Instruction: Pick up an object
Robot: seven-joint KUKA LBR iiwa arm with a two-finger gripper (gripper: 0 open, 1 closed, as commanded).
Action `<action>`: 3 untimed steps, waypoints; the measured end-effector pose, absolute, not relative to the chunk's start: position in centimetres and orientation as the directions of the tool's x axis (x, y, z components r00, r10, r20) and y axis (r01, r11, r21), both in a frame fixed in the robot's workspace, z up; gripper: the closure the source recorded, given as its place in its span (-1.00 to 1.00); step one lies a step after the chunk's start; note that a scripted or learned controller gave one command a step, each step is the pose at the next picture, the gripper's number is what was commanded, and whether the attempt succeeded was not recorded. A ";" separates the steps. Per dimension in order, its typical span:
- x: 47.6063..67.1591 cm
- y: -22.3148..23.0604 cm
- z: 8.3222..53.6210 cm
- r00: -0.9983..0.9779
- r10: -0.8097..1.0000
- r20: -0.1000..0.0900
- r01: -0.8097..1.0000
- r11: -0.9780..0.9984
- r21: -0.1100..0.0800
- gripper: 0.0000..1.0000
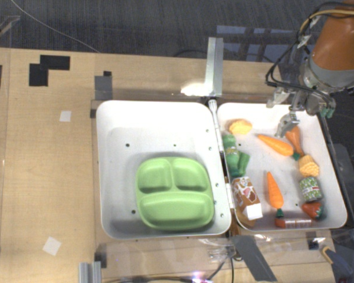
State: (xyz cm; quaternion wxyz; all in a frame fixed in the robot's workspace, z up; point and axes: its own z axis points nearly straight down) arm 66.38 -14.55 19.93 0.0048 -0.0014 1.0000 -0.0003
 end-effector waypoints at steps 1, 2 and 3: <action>64.8 -14.0 9.9 -0.972 -0.235 -0.014 -0.235 0.972 -0.004 -1.00; 61.1 -10.1 9.0 -0.941 -0.338 -0.013 -0.338 0.941 -0.005 -1.00; 57.0 -10.5 9.1 -0.933 -0.359 -0.015 -0.359 0.933 -0.007 -1.00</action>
